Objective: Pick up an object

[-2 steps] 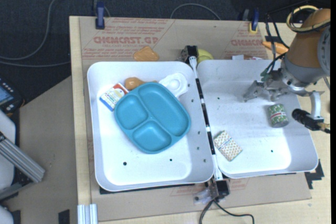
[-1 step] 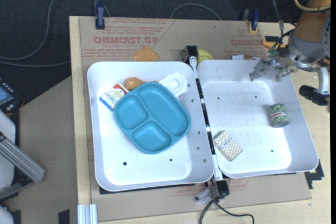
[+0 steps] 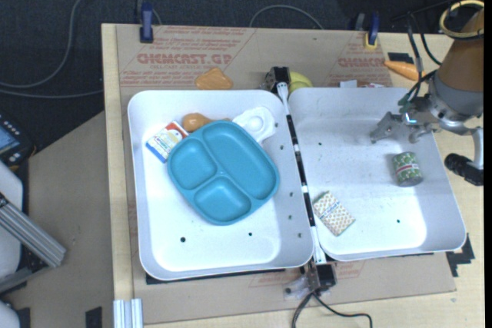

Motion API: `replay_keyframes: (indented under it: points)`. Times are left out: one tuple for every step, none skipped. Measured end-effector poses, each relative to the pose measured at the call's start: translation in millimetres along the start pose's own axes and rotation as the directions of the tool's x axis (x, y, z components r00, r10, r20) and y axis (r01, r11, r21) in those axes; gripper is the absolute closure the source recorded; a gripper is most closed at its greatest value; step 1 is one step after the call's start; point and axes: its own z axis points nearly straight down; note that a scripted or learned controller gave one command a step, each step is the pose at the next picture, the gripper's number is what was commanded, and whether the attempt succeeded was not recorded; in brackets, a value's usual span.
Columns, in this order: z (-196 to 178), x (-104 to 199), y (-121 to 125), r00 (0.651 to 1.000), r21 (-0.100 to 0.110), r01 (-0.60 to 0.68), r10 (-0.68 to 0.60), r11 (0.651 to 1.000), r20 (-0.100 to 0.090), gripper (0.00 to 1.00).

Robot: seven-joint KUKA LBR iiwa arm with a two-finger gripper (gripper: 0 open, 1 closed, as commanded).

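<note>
Arm: it comes in from 3 o'clock, over the right bin (image 3: 361, 250).
Gripper (image 3: 400, 127): it hangs at about 1 o'clock in the right bin. Its fingers are spread apart and hold nothing.
Can (image 3: 406, 168): a small green can, just below the gripper, at 3 o'clock in the right bin. It looks like the closest thing to pick.
Which way the can points: it lies on its side. Its long way seems to run from 12 to 6 o'clock, tipped a little.
Pouch (image 3: 334, 212): a small flat pack at 7 o'clock in the right bin, well apart from the gripper.
Left bin (image 3: 154, 242): it has a blue tray (image 3: 223, 172) in it.
What could go wrong: the can is round, so it may roll off if a finger bumps it. The gripper could also close on air.
</note>
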Motion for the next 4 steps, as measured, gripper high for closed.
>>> replay_keyframes:
  points:
    - [21.9,3.7,-34.3,1.0,-0.003,0.004,-0.004,1.0,-0.005,0.0]
    - [11.9,0.1,-34.5,1.0,-0.004,0.003,-0.003,1.0,0.003,1.0]
    - [12.5,2.5,-34.3,1.0,-0.002,0.005,-0.005,1.0,-0.002,0.0]
    - [22.3,2.8,-73.4,1.0,-0.002,0.003,-0.003,1.0,-0.005,0.0]
